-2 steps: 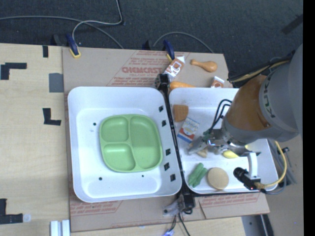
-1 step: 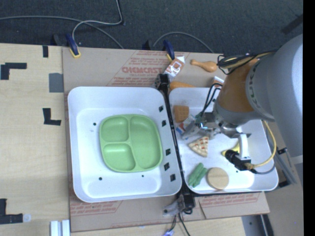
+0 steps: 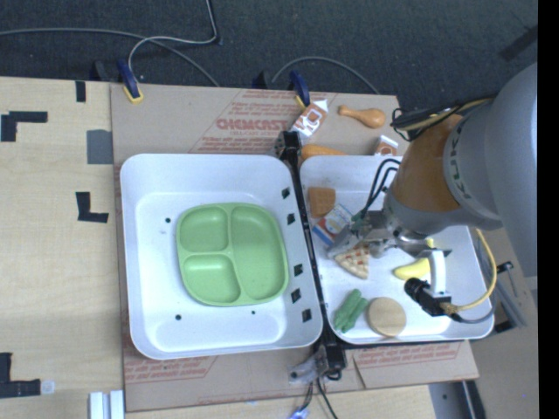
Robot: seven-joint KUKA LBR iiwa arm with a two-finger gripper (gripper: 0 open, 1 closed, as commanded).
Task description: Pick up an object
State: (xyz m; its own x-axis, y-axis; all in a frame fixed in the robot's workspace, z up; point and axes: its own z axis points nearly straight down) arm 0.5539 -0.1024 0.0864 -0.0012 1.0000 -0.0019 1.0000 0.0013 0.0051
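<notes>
Beige and round, a flat cookie-like disc (image 3: pixel 386 316) lies at the near edge of the right white bin (image 3: pixel 463 326), and just to its left a green pod-shaped toy vegetable (image 3: pixel 349 309) lies with its long axis running from near-left to far-right, its upper end pointing toward the bin's middle. Farther in, a tan waffle-patterned wedge (image 3: pixel 354 259) rests flat, its long axis slanting from far-left to near-right, its pointed tip aimed near-right. A yellow curved banana-like piece (image 3: pixel 410 271) sits to the right of the wedge, partly covered by the arm's white and black fittings. Directly beyond the wedge the two-finger gripper (image 3: pixel 362 230) reaches down among a small blue-and-red packet (image 3: pixel 333 228) and dark cables; whether it is spread or closed cannot be told, since the wrist hides it. An orange-brown rounded chunk (image 3: pixel 321 201) lies farther back, near the divider between the bins. The grey arm with its orange band (image 3: pixel 428 177) covers the far right part of this bin. In the left white bin (image 3: pixel 148 199) a light green three-compartment plastic plate (image 3: pixel 232 253) lies flat near the centre. Beyond the bins, on the cardboard sheet (image 3: pixel 236 120), rest a tan drumstick-shaped toy (image 3: pixel 362 115) and a small orange-and-white packet (image 3: pixel 308 119), with two blue-and-yellow clamps (image 3: pixel 131 81) gripping its far edge.
</notes>
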